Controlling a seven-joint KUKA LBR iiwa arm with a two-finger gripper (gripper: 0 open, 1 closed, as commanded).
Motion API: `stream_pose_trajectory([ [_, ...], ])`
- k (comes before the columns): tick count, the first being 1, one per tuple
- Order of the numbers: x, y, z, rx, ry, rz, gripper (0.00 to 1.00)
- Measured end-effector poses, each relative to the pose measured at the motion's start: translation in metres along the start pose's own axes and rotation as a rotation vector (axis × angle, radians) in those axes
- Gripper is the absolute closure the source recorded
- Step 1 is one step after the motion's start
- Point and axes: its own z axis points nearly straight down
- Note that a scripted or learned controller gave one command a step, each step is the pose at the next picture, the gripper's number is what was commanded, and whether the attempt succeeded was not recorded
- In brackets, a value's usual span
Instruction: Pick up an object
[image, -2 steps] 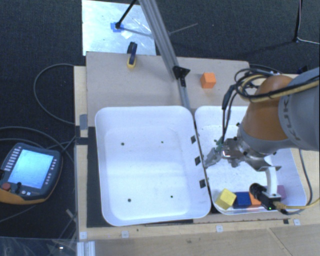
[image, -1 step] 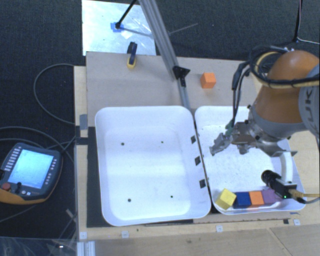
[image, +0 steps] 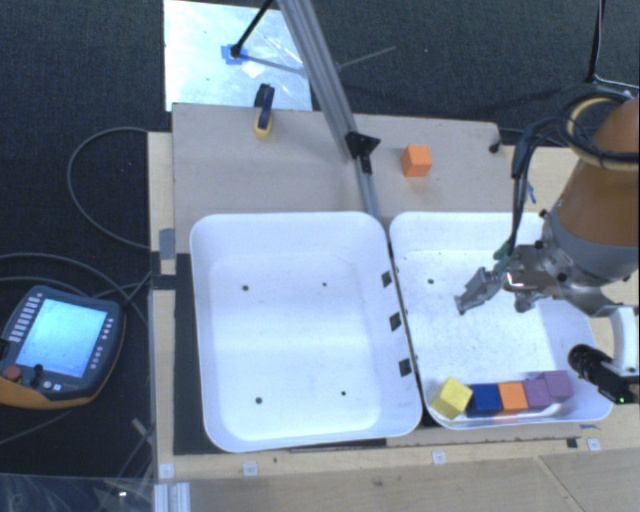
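While the gripper (image: 472, 297) hangs over the middle of the right bin (image: 440, 240), its fingers look pressed together with nothing between them. Along that bin's near rim sit four blocks in a row: a yellow block (image: 452, 397), a blue block (image: 486, 399), an orange block (image: 513, 396) and a purple block (image: 550, 388). An orange cube (image: 417, 160) rests on the board beyond the right bin.

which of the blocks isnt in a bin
The orange block on the bare board behind the right bin. The yellow, blue, second orange and purple blocks line that bin's front wall.
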Motion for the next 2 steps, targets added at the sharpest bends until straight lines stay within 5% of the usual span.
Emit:
stream_pose_trajectory([
  [1,0.002,0.001,-0.009,0.0,0.001,-0.009,1.0],
  [2,0.068,0.044,-0.035,-0.001,0.002,-0.012,1.0],
])
